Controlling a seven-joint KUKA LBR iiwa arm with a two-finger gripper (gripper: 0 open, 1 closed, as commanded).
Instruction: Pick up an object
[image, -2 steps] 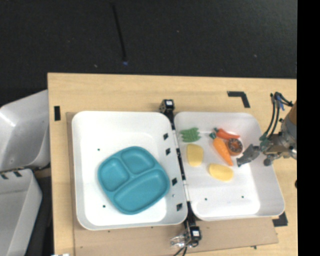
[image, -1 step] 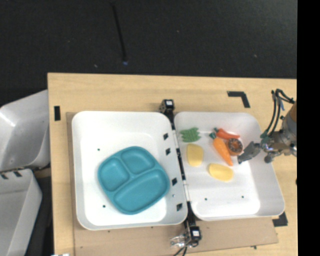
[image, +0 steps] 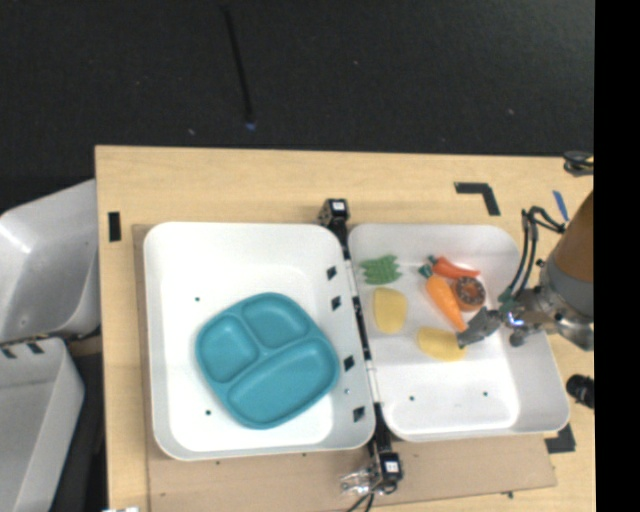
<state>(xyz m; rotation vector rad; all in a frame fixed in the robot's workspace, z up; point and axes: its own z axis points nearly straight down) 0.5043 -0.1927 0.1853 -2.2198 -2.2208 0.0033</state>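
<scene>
Crowding tool (image: 478, 330), arm (image: 572, 262) cut off

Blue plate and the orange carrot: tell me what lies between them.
In the camera view, between the blue plate and the orange carrot run the two bins' adjoining rims, then a yellow piece on the right bin's floor.

Two white bins (image: 170, 400) sit on a pale wood bench (image: 250, 180). The left holds a teal plate (image: 265, 358). In the right: a green leaf (image: 380, 268) at 11 o'clock, two orange carrots (image: 445, 302), two yellow pieces (image: 390, 310), a brown-red disc (image: 470, 292). The gripper (image: 482, 328) is dark grey.
</scene>
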